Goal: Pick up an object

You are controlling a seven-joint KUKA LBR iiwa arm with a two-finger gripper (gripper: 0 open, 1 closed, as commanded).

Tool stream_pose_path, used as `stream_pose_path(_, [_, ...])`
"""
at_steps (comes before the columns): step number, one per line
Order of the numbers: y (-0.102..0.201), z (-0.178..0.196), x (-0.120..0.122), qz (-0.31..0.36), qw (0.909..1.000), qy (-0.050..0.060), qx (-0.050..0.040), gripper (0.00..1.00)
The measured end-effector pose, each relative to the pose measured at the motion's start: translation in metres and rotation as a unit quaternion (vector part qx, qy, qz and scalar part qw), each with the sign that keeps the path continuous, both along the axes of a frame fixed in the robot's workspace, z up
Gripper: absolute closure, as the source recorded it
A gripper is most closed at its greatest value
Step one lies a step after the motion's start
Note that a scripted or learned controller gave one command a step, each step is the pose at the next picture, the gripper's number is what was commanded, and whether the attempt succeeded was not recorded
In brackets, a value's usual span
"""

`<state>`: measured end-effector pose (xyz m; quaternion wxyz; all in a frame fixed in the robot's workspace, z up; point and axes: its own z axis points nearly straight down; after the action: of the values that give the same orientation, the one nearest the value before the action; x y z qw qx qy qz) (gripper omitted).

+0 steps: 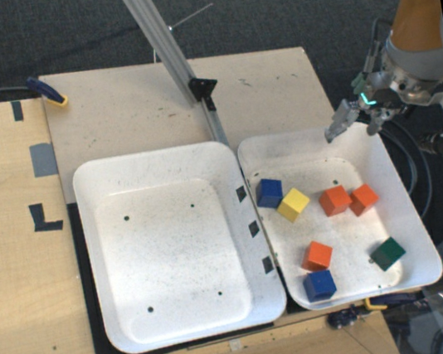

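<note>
camera view: the gripper [352,118] hangs over the right bin's [399,184] upper right rim, fingers seemingly spread with nothing between them. blue, yellow, orange and green blocks [295,203] lie in that bin. no legible writing.

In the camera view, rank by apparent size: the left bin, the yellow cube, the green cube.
1. left bin, by far the largest.
2-3. yellow cube and green cube look about the same size; I can't rank them.
</note>
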<state>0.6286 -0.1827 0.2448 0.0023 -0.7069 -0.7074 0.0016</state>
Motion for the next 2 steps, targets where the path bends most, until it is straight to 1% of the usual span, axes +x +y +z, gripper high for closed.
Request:
stream_pose_path(1, [0.0,0.003,0.001,0.001,1.0,-0.002,-0.0011,0.0])
stream_pose_path(2, [-0.001,-0.041,0.001,0.0,1.0,0.0,-0.0007,0.0])
